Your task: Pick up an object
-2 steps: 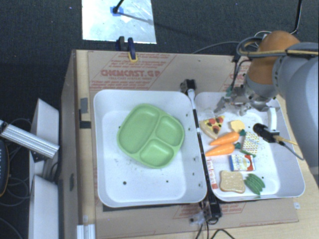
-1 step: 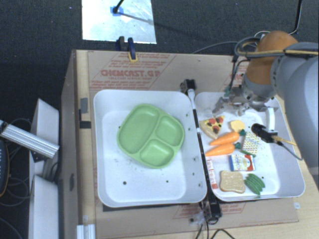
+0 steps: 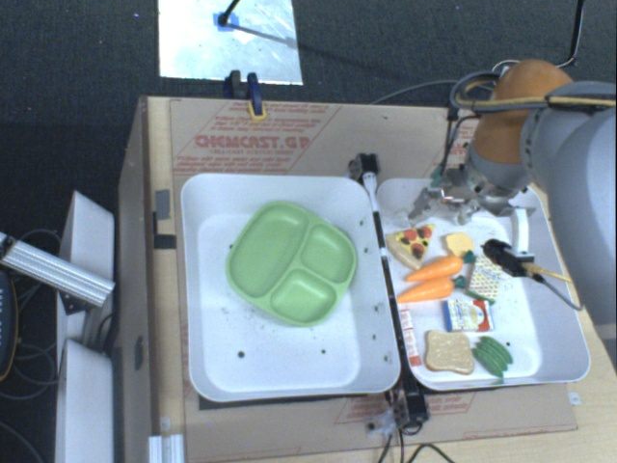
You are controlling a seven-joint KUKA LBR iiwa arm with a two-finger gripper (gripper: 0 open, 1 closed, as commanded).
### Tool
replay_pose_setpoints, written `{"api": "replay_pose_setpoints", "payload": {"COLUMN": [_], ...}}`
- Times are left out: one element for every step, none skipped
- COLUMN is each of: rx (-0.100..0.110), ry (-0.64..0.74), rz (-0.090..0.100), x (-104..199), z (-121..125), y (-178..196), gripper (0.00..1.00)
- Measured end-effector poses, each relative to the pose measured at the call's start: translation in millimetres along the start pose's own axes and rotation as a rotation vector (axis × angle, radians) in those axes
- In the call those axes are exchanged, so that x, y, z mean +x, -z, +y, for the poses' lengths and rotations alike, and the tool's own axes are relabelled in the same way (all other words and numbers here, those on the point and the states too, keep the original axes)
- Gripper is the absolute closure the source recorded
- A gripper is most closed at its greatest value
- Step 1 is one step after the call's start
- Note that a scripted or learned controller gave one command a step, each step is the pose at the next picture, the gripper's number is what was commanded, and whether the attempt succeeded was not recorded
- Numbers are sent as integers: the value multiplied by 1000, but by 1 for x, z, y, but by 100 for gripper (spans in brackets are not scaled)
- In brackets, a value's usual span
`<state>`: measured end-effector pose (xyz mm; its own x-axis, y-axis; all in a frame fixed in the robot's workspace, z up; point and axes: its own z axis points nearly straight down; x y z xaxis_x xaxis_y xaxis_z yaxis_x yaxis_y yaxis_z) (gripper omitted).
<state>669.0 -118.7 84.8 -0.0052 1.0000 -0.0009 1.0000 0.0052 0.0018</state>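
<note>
The gripper (image 3: pixel 445 204) is hovering over the right bin (image 3: pixel 564 355), its state unclear; cardboard (image 3: pixel 253 143) is reading "CHEMCAST GP".

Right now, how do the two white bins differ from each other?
The left bin holds a single large thing, a green divided plate, while the right bin holds many small toy foods, among them carrots, a pizza slice and a slice of bread. The gripper hangs over the right bin's far end, not over the left bin. Both are shallow, white and sit side by side.
</note>
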Motion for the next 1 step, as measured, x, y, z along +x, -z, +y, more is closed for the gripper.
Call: {"api": "replay_pose_setpoints", "payload": {"rx": [-1], "ry": [-4], "rz": [0], "x": [-9], "z": [0], "y": [0], "gripper": [0]}}
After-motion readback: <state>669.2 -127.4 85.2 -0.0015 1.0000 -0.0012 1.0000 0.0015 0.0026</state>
